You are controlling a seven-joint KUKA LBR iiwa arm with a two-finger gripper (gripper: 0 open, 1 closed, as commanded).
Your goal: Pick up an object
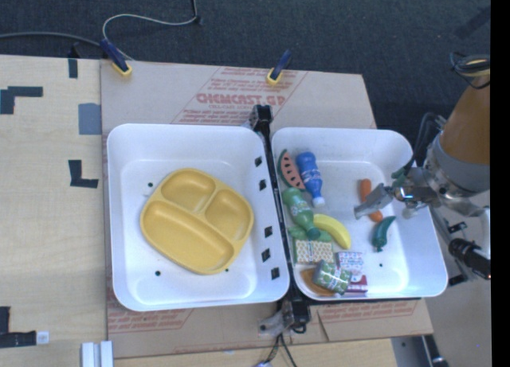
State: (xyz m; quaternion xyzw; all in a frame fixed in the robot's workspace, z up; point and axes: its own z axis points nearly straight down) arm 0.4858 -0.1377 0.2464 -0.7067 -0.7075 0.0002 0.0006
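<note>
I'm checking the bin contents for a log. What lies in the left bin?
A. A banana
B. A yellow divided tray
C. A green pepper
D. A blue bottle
B: the yellow divided tray lies alone in the left bin, while the blue bottle, banana and green pepper lie in the right bin.
</note>
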